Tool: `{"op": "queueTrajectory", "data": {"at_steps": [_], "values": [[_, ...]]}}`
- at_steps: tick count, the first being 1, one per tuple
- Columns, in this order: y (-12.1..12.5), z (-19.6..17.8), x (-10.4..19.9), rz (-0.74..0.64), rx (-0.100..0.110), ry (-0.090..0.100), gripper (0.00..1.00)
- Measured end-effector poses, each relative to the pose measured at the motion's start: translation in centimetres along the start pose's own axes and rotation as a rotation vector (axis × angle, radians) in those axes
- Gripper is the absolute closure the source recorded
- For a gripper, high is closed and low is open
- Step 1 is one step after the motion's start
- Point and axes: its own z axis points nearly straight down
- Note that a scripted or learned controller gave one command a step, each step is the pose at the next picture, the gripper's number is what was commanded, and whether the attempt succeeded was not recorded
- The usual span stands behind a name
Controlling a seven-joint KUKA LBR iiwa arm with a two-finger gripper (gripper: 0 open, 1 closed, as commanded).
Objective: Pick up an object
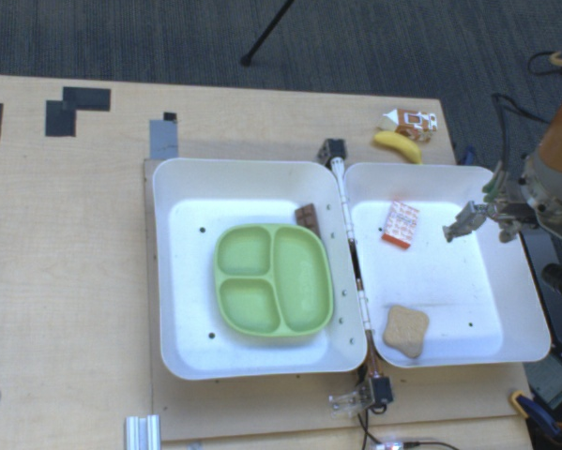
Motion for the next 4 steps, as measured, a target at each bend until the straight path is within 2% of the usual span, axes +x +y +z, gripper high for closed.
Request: {"op": "queueTrajectory", "data": {"at_steps": [1, 2, 3, 4], "values": [[-6.0, 9.7, 0.0, 0.003, 0.003, 0.001, 0.00], [-5.7, 13.8, 4.7, 0.002, -0.007, -0.002, 0.00], [-5.5, 12.7, 4.7, 0.000, -0.012, -0.002, 1.00], [-5.6, 12.7, 4.7, 0.000, -0.012, -0.002, 0.00]]}}
